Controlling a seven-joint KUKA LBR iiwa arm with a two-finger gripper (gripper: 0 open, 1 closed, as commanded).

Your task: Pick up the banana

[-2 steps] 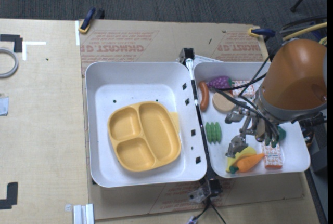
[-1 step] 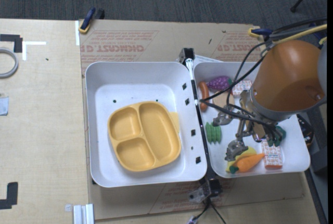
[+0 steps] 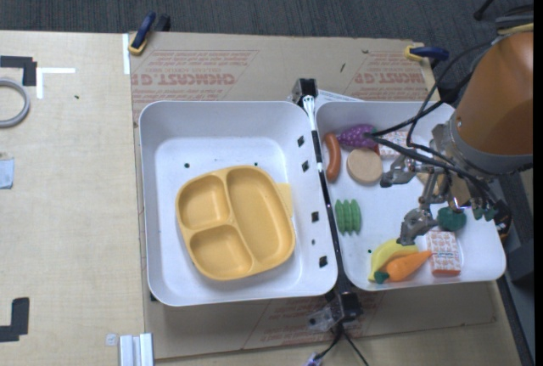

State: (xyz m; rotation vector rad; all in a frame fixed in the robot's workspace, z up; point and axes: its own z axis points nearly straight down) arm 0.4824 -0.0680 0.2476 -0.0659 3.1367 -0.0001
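Over right bin (image 3: 475,271), arm reaches in from right, gripper (image 3: 417,201) poised above clutter, likely lining up descent. Left bin (image 3: 161,186) holds yellow divided plate (image 3: 235,222). Banana (image 3: 385,255) lies at right bin's front edge, carrot (image 3: 405,264) overlapping it, partly hidden. Fingers look spread, nothing between them; cables blur their outline.

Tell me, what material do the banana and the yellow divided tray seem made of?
The banana looks like smooth moulded plastic, a toy: uniform yellow with a slight sheen. The yellow divided tray also looks like plastic, matte, with rounded moulded compartments. Neither can be confirmed from the look alone.
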